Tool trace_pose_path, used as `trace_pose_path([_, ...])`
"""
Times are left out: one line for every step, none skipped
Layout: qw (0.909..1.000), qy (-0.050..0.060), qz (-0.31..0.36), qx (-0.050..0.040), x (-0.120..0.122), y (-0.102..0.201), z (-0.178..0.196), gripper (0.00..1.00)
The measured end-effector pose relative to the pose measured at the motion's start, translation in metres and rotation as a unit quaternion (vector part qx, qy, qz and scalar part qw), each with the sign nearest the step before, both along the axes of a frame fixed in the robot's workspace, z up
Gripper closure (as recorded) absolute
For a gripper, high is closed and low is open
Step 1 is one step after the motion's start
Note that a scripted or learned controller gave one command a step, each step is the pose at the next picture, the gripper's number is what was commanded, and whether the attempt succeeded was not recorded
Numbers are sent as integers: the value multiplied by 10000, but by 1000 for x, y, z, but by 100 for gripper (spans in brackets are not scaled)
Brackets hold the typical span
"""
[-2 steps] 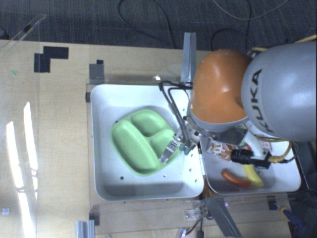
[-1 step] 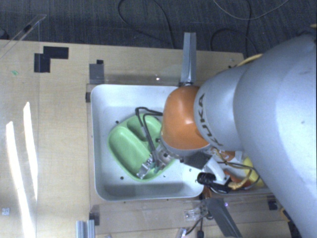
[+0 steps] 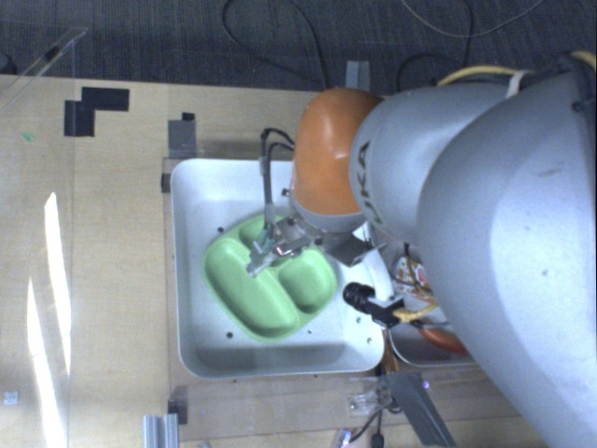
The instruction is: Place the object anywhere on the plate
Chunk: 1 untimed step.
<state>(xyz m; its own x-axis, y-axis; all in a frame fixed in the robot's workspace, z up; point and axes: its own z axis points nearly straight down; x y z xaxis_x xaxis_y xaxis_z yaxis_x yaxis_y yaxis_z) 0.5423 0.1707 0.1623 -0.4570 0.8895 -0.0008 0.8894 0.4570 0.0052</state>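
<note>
In the left white bin (image 3: 201,343) lies a green divided plate (image 3: 266,287), tilted diagonally, with 3 rounded compartments showing. The gripper (image 3: 264,250) hangs directly over the plate's middle, where the dividing ridges meet, its metal tip just at the plate's surface; whether anything is pinched there, or how it is set, cannot be told from this angle. The object to be placed cannot be made out for certain. Above the gripper sits the arm's orange band (image 3: 326,161), and the grey arm (image 3: 485,222) covers most of the right bin. At that bin's visible near edge, small items, 1 of them orange-red (image 3: 438,336), peek out beside the arm. The bins rest on a pale wooden worktop (image 3: 84,250).
</note>
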Motion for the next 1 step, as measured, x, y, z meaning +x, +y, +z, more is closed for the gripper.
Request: trace_pose_path([9960,-173,876,25,-26,36,-54,0])
